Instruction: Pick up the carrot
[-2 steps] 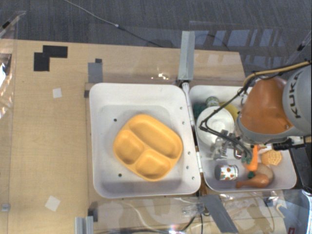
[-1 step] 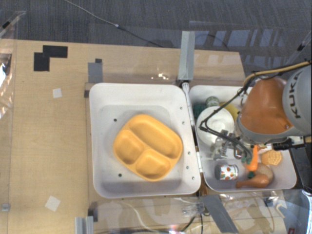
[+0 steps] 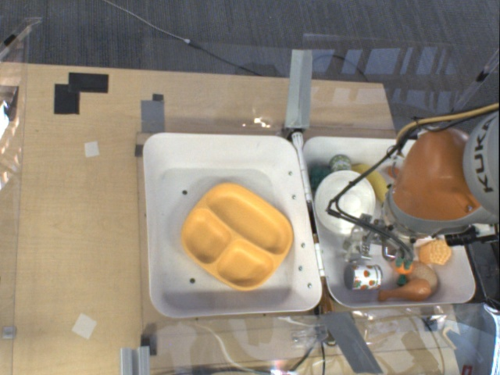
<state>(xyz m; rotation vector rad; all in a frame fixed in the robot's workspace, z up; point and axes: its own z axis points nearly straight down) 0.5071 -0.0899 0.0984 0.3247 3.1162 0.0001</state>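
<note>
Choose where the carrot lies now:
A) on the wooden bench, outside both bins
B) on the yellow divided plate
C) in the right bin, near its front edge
C: the carrot lies inside the right bin, near its front edge, just below the gripper.

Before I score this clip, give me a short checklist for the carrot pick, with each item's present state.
1. Carrot in sight: ok. It lies near the front edge of the right bin, green top pointing up toward the arm.
2. Gripper over the right bin: ok. It sits just above and left of the carrot.
3. Carrot between the fingers: not ok, it lies apart from them on the bin floor.
4. Finger opening: cannot tell, cables and wrist blur it.
5. Clutter near the carrot: not ok. A small patterned cup lies to its left and a round cracker to its upper right.
6. Yellow divided plate: ok, away in the left bin.
</note>
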